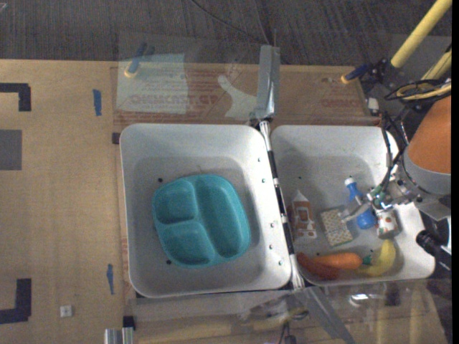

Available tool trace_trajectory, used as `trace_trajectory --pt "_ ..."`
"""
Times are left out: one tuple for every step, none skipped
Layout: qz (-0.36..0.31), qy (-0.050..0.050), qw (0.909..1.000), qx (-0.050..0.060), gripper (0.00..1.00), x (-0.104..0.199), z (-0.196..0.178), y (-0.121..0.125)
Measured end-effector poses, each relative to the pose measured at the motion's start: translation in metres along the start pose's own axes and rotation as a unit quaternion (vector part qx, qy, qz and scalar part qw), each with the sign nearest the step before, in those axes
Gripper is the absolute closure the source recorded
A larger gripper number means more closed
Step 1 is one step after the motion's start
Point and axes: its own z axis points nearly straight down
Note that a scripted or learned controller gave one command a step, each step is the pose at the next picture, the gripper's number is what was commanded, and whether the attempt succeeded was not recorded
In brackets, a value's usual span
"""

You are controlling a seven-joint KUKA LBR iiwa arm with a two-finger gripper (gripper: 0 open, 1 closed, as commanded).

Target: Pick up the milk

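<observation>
The bench (pixel 57 192) was a flat light-wood surface marked with blue and black tape, and a strip of dark floor (pixel 215 13) ran along the far side. Two shallow white bins sat on it side by side, touching along a central seam.

The left bin (pixel 143 149) held one item, a teal divided plate (pixel 201 220) lying flat near its middle.

The right bin (pixel 323 149) held the remaining items, all grouped in its near half. The arm (pixel 434 145) reached in from the right, its orange band above the far right corner of this bin. The gripper (pixel 382 201) hung low over the right side of the bin, just beside a blue bottle (pixel 359 206) and close above a small red-and-white item (pixel 388 224). Whether its fingers were spread or closed could not be told, and no item was visibly held between them.

The milk (pixel 303 216), a small carton with a white top and brown label, lay flat against the left wall of the right bin, beside the seam. It was well apart from the gripper, with a speckled square block (pixel 336 226) between the two. A carrot (pixel 328 262) and a banana (pixel 383 259) lay along the near wall.

Task status, as a judgement: the pick appeared not yet done. The carton rested on the bin floor, untouched. Remaining steps: move the gripper left across the bin, descend over the carton, close on it and lift.
</observation>
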Motion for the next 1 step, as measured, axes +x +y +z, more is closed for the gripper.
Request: trace_trajectory --pt "-0.034 -0.003 0.9994 -0.003 0.00 0.0468 0.0741 -0.0144"
